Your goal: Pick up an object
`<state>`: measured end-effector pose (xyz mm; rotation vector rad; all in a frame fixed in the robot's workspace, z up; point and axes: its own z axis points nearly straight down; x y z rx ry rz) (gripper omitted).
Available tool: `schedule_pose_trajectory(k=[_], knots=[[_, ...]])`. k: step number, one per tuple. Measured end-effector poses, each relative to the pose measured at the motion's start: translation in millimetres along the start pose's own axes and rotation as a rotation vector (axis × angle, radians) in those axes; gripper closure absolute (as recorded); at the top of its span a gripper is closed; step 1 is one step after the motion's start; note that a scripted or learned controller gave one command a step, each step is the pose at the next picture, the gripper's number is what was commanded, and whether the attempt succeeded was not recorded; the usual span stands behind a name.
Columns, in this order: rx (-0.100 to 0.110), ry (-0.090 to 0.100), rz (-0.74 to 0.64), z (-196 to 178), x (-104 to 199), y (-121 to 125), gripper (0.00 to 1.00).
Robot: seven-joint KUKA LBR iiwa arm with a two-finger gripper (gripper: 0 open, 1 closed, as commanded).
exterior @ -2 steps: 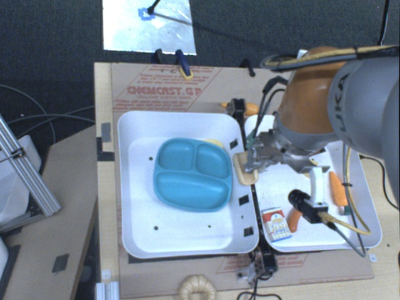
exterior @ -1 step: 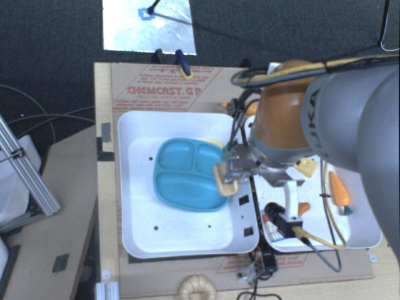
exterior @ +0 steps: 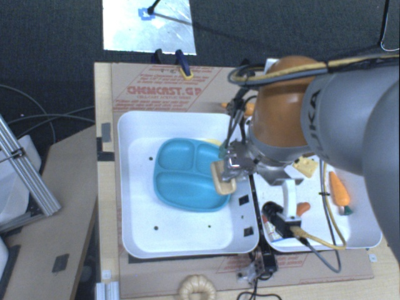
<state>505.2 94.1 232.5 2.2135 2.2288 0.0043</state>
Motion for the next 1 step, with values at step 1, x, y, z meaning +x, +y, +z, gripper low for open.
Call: schedule_pose_trajectory(k=[1], knots=[[0.003, -0.002, 0.007, 17.7, -8.9, 4.1, 1.00]])
